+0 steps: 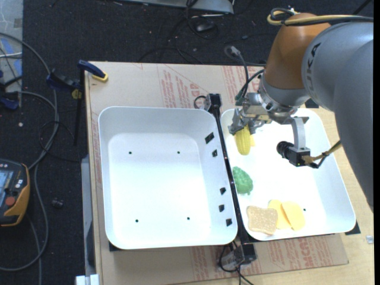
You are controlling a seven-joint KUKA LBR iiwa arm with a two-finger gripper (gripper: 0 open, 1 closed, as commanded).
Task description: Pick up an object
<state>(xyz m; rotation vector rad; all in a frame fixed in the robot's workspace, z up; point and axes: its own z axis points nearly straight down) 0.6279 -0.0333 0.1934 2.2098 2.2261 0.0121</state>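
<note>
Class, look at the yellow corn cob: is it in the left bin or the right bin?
Right bin. The corn cob lies on the right bin's white floor, by its left wall, under the gripper.

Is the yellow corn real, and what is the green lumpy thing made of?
The yellow corn cob under the tool looks like moulded plastic: even colour, slight shine, so probably a toy. The green lumpy piece looks like matte plastic or rubber, perhaps toy lettuce or broccoli; it is too small to tell. Both lie in the right white bin.
</note>
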